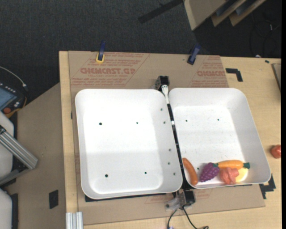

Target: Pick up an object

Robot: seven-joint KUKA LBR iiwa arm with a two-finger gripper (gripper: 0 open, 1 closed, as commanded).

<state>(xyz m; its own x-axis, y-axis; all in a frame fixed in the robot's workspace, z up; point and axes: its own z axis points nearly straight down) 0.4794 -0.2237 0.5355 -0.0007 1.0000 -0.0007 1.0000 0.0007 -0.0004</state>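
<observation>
Past the far edge of the tabletop point(147, 67), a tan, flat-sided boxy shape point(210, 11) juts in, with grey slats stepped along its lower side. Whether it is part of the robot cannot be told. Left of it, also beyond the tabletop's far edge, lies a slim dark bar point(158, 12), straight and plain, with no markings to be made out. Whether it belongs to the machine cannot be told either.
</observation>
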